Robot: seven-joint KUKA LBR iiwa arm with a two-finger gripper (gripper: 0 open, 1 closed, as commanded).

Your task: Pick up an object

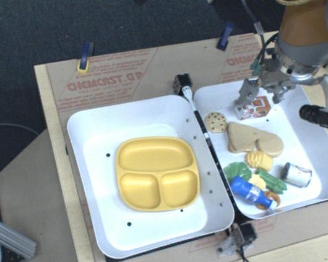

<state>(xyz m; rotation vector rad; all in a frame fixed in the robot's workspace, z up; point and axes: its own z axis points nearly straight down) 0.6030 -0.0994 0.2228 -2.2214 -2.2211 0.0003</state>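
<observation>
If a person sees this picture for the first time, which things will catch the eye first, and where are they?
The eye goes first to the yellow divided tray lying alone in the left bin. Next is the pile of small things in the right bin: a cookie, a tan bread-shaped piece and a blue bottle. At the far end of that bin, the arm's hand hangs over a small red and white item.
</observation>
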